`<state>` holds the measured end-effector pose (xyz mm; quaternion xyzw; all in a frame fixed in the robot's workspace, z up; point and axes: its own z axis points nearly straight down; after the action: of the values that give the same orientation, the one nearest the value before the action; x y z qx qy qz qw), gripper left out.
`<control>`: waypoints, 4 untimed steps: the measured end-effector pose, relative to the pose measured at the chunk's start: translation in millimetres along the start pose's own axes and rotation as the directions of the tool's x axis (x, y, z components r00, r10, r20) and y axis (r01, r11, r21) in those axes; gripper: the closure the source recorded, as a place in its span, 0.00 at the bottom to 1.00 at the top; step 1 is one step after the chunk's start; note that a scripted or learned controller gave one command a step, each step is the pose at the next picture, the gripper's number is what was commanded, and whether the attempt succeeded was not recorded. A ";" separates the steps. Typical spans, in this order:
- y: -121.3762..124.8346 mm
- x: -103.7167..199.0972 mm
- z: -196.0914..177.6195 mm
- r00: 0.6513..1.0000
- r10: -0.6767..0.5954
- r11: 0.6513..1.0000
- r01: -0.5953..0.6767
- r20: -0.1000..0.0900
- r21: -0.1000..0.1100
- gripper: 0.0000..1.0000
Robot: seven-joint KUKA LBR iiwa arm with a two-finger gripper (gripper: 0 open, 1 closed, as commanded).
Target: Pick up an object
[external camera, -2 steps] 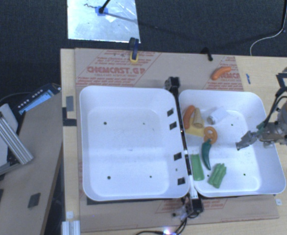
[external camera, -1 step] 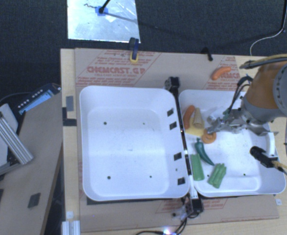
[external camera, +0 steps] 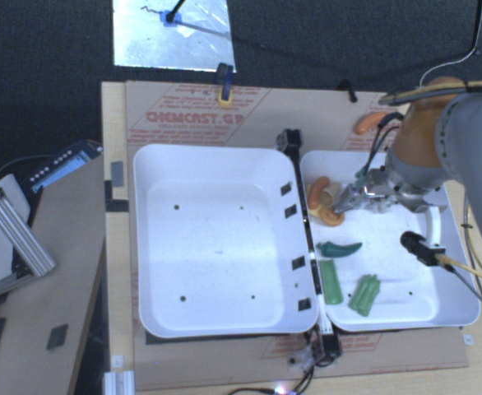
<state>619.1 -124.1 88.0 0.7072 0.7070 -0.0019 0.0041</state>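
The shallow white plastic left bin (external camera: 216,237) sits bare; in the right bin (external camera: 451,303), orange curved toys (external camera: 322,200) lie just beside the metal gripper (external camera: 345,203), partly hidden; whether its grip is closed, I cannot tell; green pieces (external camera: 345,271) lie below.

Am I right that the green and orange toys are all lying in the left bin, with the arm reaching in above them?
Not quite: the toys lie in the right bin, not the left bin. The camera view shows the orange pieces, the dark green pepper and two lighter green pieces there, with the arm's tool reaching in beside the orange ones.
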 end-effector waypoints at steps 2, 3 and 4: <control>31.8 15.3 1.8 1.000 0.001 0.999 -0.001 0.006 0.040 0.00; 34.4 17.0 1.4 1.000 0.011 0.999 -0.011 0.006 0.034 0.00; 41.3 22.4 0.0 1.000 0.014 0.999 -0.014 0.010 0.045 0.00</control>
<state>660.4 -101.7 88.0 0.7120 0.7018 -0.0213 -0.0085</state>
